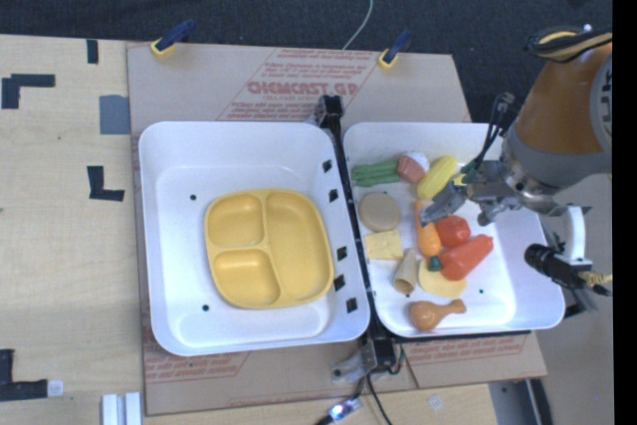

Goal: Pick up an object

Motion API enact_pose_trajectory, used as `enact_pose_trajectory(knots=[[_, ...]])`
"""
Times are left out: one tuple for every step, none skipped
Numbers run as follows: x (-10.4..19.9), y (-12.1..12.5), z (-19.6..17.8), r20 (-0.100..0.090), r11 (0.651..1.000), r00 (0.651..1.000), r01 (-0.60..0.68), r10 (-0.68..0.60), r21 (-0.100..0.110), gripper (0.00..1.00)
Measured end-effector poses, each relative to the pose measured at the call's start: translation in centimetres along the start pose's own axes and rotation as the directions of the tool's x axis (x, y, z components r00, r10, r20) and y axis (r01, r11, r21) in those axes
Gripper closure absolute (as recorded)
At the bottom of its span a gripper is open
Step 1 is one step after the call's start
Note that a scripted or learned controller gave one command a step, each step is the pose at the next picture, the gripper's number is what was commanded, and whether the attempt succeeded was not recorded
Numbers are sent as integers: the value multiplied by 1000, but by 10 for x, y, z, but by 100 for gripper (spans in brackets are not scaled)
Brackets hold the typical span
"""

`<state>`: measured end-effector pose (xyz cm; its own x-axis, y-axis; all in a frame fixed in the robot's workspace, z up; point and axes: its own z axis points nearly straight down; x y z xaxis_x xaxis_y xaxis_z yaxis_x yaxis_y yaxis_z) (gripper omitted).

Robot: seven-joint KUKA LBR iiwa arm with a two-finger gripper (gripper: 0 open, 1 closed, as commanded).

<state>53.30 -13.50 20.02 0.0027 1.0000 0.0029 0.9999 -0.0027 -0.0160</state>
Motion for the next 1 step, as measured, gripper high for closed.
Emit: enact_pose_trajectory(knots=[[0,3,-8,2,1000,1000,4,-4,-13,0]])
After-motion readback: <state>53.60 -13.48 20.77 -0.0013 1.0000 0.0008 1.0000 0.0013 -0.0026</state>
